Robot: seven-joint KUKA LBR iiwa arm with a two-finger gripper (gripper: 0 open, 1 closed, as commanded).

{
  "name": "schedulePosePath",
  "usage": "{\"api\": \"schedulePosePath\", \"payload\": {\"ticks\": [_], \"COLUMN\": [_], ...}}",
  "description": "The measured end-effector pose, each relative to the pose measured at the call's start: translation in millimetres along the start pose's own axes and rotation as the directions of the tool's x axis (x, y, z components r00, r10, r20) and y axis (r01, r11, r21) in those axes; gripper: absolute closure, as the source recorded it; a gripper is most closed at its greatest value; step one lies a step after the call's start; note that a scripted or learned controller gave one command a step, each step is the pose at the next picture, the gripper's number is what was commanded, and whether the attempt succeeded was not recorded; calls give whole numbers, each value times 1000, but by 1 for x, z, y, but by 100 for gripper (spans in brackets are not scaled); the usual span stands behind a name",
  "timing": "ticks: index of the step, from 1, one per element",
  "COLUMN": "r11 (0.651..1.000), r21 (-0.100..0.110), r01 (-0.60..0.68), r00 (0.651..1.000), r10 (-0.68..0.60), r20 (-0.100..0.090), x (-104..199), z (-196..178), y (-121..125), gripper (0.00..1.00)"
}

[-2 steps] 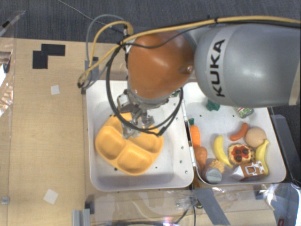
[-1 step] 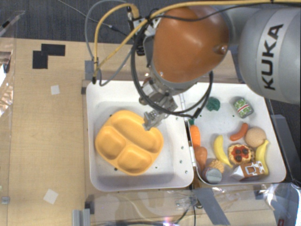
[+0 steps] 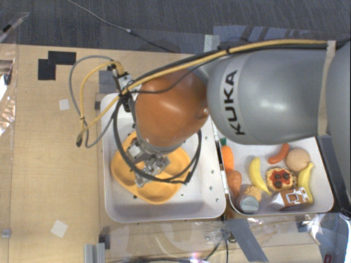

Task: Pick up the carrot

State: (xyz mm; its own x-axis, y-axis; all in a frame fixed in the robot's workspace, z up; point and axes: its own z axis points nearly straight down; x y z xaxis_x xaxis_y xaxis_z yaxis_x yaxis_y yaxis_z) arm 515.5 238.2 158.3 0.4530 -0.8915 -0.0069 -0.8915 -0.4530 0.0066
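Overhead, the arm [image 3: 263, 92] is reaching in from the right and hanging over the left bin [image 3: 164, 210], its orange band [image 3: 167, 111] covering much of that bin's far half. Below the band, the gripper [image 3: 147, 169] is pointing down over a yellow-orange plate [image 3: 156, 188] lying on the bin floor. Whether the pincer is wide, narrow or holding anything cannot be told, since the wrist and cables are hiding its tips. Black and yellow cables [image 3: 93, 106] are looping out from the wrist over the bench [image 3: 49, 163] to the left.

The carrot [image 3: 227, 158] is lying in the right bin [image 3: 323, 201], at its near-left side, just beside the wall dividing the two bins, with its top end tucked under the arm. It is sitting well apart from the gripper. Just below it a brownish potato-like piece [image 3: 234, 181] is resting, and below that a small grey can [image 3: 248, 203]. To the right, two bananas [image 3: 256, 174] are lying on either side of a small tart with red fruit [image 3: 278, 177]. A sausage [image 3: 278, 153] and a round bun [image 3: 298, 159] are sitting farther back, and a small printed carton [image 3: 293, 198] is lying near the front wall.
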Motion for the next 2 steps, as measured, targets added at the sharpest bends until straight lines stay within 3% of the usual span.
{"api": "schedulePosePath", "payload": {"ticks": [1, 2], "r11": [923, 735], "r21": [12, 8], "r01": [385, 678], "r00": [923, 735], "r10": [-385, -678], "r20": [-9, -12], "x": [10, 6], "z": [-58, -59], "y": [-14, -9], "gripper": [100, 100]}}
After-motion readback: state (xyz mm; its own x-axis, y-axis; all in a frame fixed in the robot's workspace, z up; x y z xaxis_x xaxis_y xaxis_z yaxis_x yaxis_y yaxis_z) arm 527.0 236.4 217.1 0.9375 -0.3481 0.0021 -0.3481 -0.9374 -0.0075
